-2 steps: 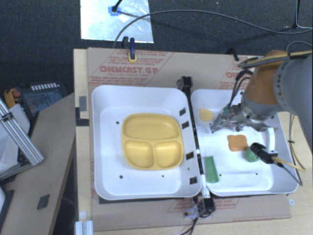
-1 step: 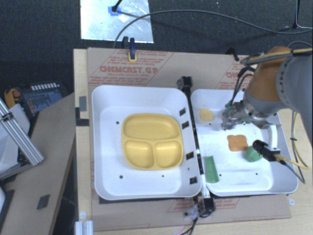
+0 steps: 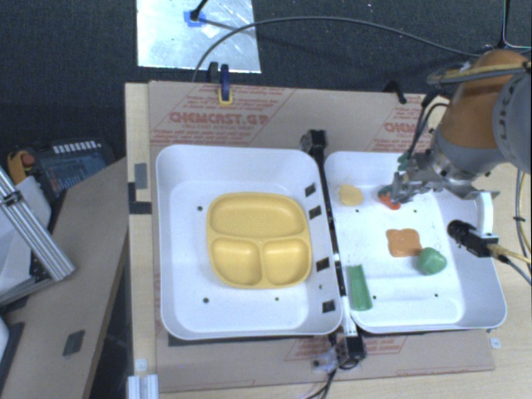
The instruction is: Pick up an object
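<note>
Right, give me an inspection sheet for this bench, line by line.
Surface: two white bins side by side, left bin and right bin, on a brown board.
Job's things: in the right bin, a red piece under the gripper, a pale yellow piece, an orange piece, a green lump, a green stick.
Clutter: yellow divided tray in the left bin.
Grippers: gripper low over the red piece; grasp unclear.
Cables: black cable across the floor behind.
Surroundings: dark carpet, silver sheet.
</note>
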Available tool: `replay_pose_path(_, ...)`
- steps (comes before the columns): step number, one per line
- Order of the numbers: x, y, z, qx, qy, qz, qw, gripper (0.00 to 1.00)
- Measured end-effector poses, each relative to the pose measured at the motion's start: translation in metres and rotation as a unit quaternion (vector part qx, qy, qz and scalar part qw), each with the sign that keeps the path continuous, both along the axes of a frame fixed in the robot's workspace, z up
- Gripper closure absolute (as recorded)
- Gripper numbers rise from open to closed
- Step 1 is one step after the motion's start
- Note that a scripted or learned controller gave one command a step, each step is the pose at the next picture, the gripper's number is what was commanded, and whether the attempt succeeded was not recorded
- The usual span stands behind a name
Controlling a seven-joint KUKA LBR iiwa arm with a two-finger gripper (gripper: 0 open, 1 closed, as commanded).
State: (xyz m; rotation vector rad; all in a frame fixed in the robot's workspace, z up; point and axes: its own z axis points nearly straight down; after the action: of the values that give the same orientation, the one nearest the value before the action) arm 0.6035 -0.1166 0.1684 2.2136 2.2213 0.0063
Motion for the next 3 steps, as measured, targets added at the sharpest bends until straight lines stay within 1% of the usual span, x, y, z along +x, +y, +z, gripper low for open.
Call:
replay_pose_path(1,0.002,0.0,0.054,-0.0001,0.0,0.0,1.0,1.0)
replay_pose_path(2,0.008,0.006,0.116,-0.0002,-0.001,0.001,1.0,1.0)
replay_pose_path(3,0.009,0.006,0.12,0.0002,0.002,0.001,1.0,1.0)
